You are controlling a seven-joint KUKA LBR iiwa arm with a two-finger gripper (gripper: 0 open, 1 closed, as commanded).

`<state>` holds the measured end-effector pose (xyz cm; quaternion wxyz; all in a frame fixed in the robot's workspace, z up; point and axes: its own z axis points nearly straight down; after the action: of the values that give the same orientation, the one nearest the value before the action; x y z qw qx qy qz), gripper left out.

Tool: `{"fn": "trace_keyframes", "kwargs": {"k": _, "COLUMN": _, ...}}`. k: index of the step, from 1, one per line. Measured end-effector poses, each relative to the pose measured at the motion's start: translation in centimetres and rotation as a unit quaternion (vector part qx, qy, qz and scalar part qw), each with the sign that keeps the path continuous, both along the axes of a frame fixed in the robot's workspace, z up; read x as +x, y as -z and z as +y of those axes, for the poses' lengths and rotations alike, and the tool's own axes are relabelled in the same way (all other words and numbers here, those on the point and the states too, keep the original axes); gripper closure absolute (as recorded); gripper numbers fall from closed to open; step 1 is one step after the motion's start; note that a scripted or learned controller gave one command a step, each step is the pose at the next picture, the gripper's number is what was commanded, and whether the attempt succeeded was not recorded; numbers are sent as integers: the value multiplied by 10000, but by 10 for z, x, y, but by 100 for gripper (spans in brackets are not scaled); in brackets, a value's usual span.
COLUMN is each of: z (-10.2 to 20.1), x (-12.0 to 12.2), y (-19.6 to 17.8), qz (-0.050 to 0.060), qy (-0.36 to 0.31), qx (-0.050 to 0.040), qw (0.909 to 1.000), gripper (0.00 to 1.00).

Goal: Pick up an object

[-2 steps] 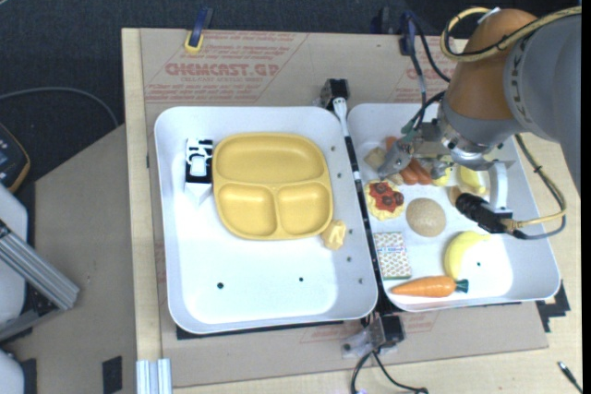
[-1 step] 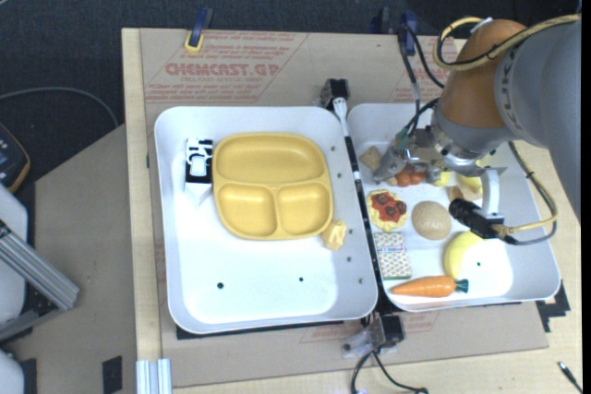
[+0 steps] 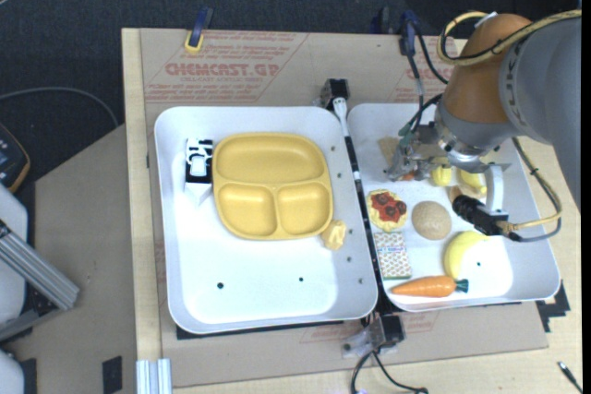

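Note:
My gripper (image 3: 413, 160) is low over the back part of the right bin (image 3: 536, 265), under the orange wrist band. A yellow piece (image 3: 459, 179) lies right beside it, partly hidden by the wrist. In front of it lie a small pizza toy (image 3: 388, 209), a round tan bun (image 3: 431, 220), a yellow round fruit (image 3: 466, 254), a checkered packet (image 3: 393, 255) and an orange carrot (image 3: 427, 287). I see nothing lifted off the bin floor.
The left bin (image 3: 268, 295) holds a yellow divided tray (image 3: 272, 182), a black-and-white item (image 3: 197, 161) at its left and a small yellow scrap (image 3: 334, 235). A black cable (image 3: 517, 231) loops over the right bin's right side. The divider runs between the bins.

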<state>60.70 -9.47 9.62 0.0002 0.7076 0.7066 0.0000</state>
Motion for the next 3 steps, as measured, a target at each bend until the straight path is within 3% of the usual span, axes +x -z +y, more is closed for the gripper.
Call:
{"fn": "trace_keyframes", "kwargs": {"k": 2, "z": 3, "x": 10, "y": -118, "qz": -35, "qy": -18, "qx": -6, "qw": 10000, "gripper": 100}}
{"fn": "trace_keyframes", "kwargs": {"k": 3, "z": 4, "x": 11, "y": -130, "qz": -19, "qy": -13, "qx": -3, "qw": 10000, "gripper": 100}}
